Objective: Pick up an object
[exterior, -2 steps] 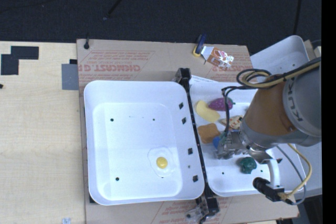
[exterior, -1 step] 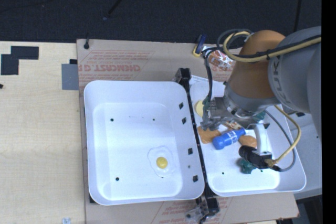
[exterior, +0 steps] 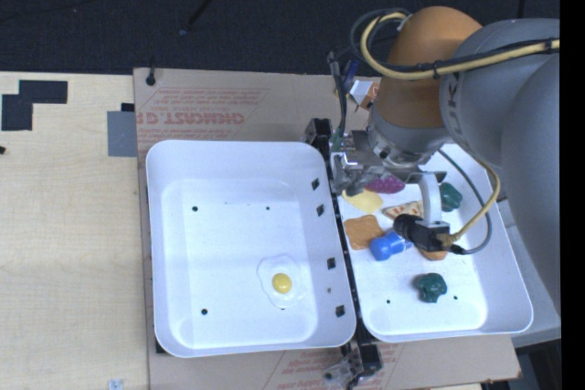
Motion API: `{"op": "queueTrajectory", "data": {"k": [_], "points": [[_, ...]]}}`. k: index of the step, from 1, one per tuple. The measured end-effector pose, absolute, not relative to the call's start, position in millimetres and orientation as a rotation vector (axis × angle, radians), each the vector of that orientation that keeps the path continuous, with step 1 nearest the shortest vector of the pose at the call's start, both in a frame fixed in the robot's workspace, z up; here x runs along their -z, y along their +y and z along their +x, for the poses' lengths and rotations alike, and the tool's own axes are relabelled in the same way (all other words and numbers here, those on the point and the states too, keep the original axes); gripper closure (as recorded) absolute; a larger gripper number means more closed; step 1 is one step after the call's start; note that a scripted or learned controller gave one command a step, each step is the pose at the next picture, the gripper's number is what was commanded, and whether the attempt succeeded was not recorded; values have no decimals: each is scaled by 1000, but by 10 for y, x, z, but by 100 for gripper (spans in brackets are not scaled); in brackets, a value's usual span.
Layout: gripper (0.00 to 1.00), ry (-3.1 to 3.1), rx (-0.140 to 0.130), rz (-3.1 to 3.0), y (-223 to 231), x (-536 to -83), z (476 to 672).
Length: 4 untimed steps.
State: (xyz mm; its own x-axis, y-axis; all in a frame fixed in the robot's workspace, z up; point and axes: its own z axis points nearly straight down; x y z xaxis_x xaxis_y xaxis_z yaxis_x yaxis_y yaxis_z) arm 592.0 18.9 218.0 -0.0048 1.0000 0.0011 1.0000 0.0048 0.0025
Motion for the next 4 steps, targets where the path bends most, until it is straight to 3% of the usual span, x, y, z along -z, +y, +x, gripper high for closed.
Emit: {"op": "queueTrajectory", "data": {"k": [1,2,3,4], "points": [[100,2226,5,2221,355,-1850,6131],[100,2226,2,2217,414,-1872,6446],[100,2219,-18,2212,500,-3429,6020],[100,2221,7,2226,244,-3245,5784]]}}
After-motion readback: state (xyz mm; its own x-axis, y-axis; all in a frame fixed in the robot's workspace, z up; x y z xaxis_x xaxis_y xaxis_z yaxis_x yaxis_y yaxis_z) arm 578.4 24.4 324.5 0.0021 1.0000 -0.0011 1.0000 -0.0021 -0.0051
